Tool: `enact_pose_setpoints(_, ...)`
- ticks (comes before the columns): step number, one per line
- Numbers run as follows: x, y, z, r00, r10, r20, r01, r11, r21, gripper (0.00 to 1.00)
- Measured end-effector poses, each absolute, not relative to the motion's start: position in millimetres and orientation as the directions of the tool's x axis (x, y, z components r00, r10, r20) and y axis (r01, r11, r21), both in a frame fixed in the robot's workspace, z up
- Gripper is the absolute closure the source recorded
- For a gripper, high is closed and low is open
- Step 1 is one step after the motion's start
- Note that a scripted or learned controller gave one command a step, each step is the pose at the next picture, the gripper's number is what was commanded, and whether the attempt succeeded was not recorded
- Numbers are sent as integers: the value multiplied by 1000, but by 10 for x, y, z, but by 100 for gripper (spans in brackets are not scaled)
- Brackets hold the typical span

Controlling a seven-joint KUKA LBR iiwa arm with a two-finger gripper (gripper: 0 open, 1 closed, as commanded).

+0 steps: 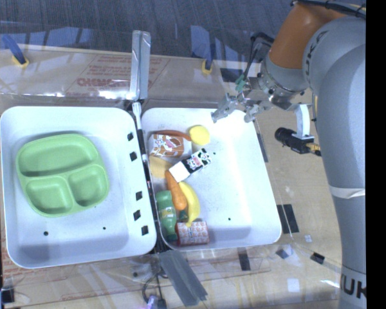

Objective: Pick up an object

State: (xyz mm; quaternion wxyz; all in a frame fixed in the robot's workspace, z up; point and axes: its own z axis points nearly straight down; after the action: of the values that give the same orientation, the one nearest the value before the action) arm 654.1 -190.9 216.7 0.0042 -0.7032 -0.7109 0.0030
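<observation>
My gripper hangs over the far right part of the right bin, open, with nothing between its fingers. Below and left of it lie the objects, piled along the bin's left side: a yellow lemon, a brown packaged pastry, a small black-and-white carton, an orange carrot, a banana, a green bottle and a red can. The lemon is the nearest to the fingers.
The left bin holds a green sectioned plate. A grey divider bar runs between the bins at the back. The arm's grey body fills the right side.
</observation>
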Motion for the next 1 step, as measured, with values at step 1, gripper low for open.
enact_pose_setpoints(1,6585,-2074,2474,-244,970,1,970,244,-5,0)
